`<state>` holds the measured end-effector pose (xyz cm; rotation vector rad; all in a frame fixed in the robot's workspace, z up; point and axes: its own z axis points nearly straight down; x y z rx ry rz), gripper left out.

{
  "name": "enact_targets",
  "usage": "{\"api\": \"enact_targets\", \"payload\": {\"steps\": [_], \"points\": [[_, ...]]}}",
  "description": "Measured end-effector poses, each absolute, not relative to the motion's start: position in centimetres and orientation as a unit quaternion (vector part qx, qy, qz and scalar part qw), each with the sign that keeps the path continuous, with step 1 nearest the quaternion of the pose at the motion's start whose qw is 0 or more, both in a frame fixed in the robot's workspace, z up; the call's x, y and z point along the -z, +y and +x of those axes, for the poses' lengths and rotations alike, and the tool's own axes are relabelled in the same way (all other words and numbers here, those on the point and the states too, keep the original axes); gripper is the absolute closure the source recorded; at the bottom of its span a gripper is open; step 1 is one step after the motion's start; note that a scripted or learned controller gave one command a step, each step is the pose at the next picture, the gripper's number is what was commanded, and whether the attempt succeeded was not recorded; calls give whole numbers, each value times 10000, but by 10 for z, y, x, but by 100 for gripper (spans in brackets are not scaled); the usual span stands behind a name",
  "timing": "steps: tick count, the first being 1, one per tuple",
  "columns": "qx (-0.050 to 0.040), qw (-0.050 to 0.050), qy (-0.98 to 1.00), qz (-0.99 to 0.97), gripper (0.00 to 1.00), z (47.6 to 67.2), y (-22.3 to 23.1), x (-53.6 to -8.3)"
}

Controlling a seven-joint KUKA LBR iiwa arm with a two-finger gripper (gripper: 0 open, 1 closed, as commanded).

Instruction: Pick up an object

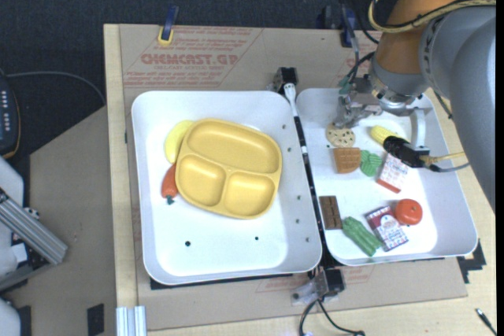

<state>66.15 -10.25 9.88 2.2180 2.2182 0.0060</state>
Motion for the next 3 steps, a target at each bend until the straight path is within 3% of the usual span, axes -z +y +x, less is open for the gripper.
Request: {"api": "enact_targets", "payload": {"steps": [2, 3], "points": [[-27, 37, 7074, 7068, 100, 665, -103, -208], [-12, 19, 7075, 7068, 100, 666, -102, -226]]}}
